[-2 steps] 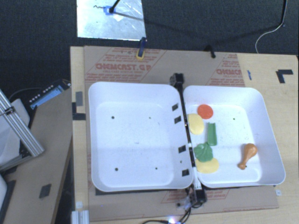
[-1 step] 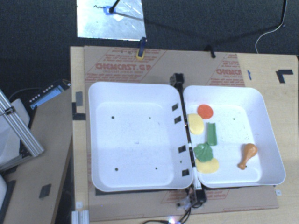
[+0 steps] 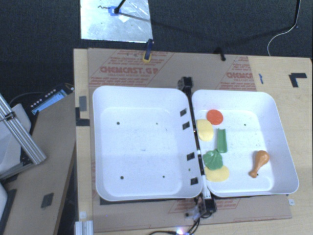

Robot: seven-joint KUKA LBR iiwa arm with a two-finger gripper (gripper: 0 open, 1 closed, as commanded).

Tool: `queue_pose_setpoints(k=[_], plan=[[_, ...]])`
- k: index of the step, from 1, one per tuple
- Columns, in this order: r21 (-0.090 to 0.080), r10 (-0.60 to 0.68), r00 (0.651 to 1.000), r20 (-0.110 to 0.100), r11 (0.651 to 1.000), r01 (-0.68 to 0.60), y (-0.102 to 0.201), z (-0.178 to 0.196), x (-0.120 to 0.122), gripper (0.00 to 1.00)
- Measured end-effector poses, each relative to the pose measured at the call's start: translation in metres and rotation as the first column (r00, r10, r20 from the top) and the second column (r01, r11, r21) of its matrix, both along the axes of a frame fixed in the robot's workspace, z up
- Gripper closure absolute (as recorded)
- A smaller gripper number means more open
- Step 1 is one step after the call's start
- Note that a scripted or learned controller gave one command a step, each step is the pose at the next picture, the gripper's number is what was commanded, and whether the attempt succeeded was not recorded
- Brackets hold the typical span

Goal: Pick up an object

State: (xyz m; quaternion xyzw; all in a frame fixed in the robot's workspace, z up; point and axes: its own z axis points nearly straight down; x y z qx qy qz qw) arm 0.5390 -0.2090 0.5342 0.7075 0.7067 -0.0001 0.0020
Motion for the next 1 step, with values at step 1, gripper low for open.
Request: queue_pose_setpoints(k=[1], plan=[[0.002, 0.001, 1.0, 0.001, 1.0, -0.001, 0.0022, 0.0018, -0.0548, 1.0]])
